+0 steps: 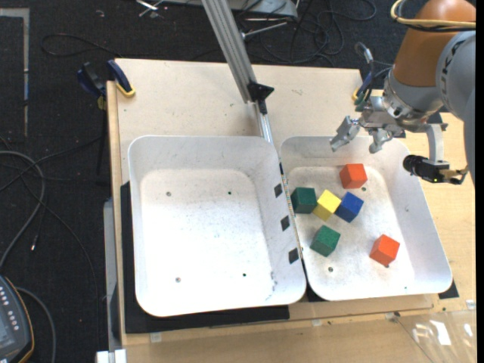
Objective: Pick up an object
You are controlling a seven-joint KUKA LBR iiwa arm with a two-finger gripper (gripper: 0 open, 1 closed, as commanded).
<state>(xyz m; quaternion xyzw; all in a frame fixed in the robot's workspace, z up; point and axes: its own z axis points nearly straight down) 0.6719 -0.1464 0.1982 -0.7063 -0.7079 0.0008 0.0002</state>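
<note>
Tool (361, 137) hangs above the right bin's (431, 225) far edge with its fingers spread wide and nothing between them. Six blocks lie below — an orange cube (353, 175) nearest the tool, then a dark green one (304, 200), yellow (328, 203) touching blue (349, 207), another green (326, 240) and another orange (385, 249). Much of the arm is cut off at the right — the counter's (189, 97) near edge too.

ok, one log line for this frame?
gripper: open, holding nothing, above right bin far edge | nearest: orange block | six blocks in right bin | pick: not started
</note>
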